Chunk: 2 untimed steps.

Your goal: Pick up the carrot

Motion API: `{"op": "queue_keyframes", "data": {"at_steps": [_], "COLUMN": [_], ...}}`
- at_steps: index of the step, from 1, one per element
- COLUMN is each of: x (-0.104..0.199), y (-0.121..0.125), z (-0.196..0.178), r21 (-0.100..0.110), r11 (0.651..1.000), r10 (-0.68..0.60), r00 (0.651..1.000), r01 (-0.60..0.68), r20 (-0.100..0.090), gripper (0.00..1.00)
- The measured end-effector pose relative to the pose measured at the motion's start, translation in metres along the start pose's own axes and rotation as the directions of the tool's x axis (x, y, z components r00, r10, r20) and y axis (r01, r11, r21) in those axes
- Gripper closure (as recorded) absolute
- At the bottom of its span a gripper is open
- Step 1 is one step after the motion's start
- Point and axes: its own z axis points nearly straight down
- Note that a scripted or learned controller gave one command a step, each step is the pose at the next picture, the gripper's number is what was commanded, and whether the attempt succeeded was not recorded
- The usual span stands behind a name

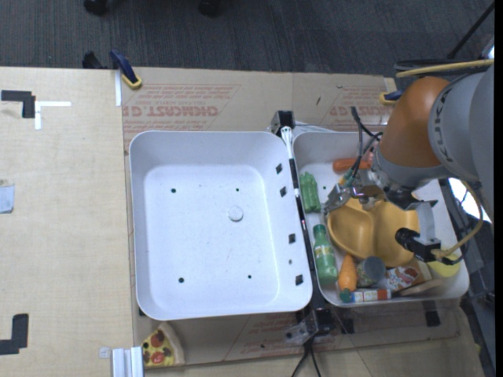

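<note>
Now the hand [346,195] hovers over the right bin [448,293] — carrot [347,272] below.

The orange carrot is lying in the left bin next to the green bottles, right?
Not quite. The camera view shows the carrot lying in the right bin, not the left one. It is next to the green bottles, as you said.

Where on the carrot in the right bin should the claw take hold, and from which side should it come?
Probably across the middle of the carrot, coming straight down. It lies lengthwise along the bin, wedged between the green bottle and the yellow bowl, so side approaches look blocked. The fingers should probably close across its narrow width. The claw hangs above the bowl's far rim.
</note>
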Motion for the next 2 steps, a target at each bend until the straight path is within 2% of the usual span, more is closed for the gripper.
{"op": "queue_keyframes", "data": {"at_steps": [1,2], "x": [-0.002,-0.07], "y": [0.034,0.019], "z": [0.0,-0.002], "r21": [0.0,0.0], "r11": [0.965,0.968], "r10": [0.262,0.252], "r00": [0.965,0.967], "r01": [-0.262,-0.253], "r20": [0.001,-0.025], "gripper": [0.0,0.0]}}
